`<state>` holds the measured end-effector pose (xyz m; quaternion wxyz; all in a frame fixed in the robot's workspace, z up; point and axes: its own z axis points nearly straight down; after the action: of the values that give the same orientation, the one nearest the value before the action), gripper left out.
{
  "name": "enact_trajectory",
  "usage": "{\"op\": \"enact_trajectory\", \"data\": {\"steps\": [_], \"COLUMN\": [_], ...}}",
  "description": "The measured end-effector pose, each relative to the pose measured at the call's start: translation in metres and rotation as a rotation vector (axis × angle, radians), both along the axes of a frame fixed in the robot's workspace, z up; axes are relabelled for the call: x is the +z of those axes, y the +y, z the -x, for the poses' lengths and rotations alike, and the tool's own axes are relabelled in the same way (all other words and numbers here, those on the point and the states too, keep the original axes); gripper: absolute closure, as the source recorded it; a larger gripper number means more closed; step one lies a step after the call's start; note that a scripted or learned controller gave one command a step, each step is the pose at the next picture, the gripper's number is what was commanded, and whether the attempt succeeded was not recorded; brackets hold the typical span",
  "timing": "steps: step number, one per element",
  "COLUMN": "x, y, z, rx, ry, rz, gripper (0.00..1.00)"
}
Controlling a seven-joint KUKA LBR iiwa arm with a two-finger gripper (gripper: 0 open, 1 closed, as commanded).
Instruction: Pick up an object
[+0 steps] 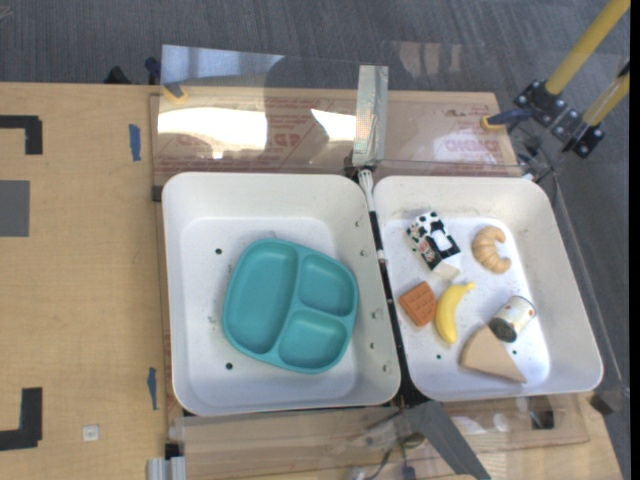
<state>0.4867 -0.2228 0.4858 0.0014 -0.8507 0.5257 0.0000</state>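
Observation:
The right bin [560,268] holds several small objects. A black-and-white cow toy [432,238] lies near its upper left, and a tan croissant [491,249] sits to the right of the cow. Below them are an orange waffle square [419,303] and a yellow banana [452,310]. A small white and dark can [512,318] lies on its side just above a beige wedge [491,355] at the bin's lower part.
The left bin [190,228] bears a teal divided plate [290,305] with three compartments. Clear panels stand behind both bins. A yellow stand leg with black clamps [570,78] rises at the upper right. The wooden bench extends to the left.

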Motion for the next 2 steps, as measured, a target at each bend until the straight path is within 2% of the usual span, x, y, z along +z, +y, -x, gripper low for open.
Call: {"op": "enact_trajectory", "data": {"steps": [1, 2], "x": [0.0, 0.0], "y": [0.02, 0.001], "z": [0.006, -0.056], "rx": [0.464, -0.285], "ry": [-0.001, -0.004], "rz": [0.001, -0.001], "gripper": [1.0, 1.0]}}
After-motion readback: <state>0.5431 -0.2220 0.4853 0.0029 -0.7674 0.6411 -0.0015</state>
